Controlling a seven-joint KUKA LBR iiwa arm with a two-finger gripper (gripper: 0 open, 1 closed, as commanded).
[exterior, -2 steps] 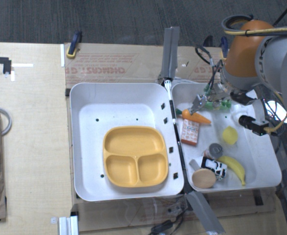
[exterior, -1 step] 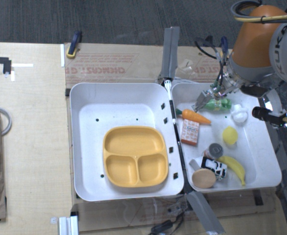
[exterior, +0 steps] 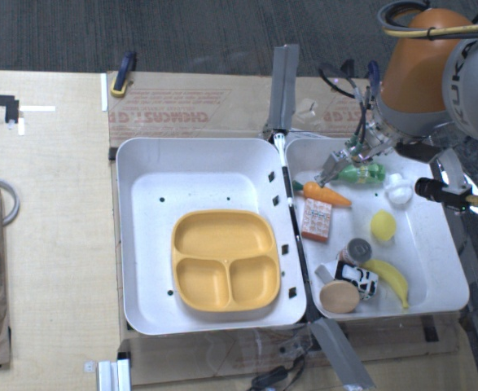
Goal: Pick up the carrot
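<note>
The right bin (exterior: pixel 458 275) serves as the landmark here, and nothing of the task looks done yet: the carrot (exterior: pixel 326 194) lies on this bin's floor, near its upper left corner, untouched and not lifted. Going by size, the arm (exterior: pixel 422 55) hangs over the bin's upper right part, its orange band above the far rim. Beside the bin to the left sits the other bin (exterior: pixel 141 218), bearing a yellow divided plate (exterior: pixel 224 261). Within the right bin, a banana (exterior: pixel 392 279) lies toward the lower right, a red carton (exterior: pixel 317 219) stands near the left wall just below the carrot, a lemon (exterior: pixel 383 226) rests near the middle, and a green object (exterior: pixel 362 172) lies near the top. The gripper (exterior: pixel 342 162) hovers over the bin's upper middle, just above and right of the carrot's thick end, close but apart from it; whether its claw is open or closed I cannot tell. What remains, I judge, is the whole grasp and lift.
</note>
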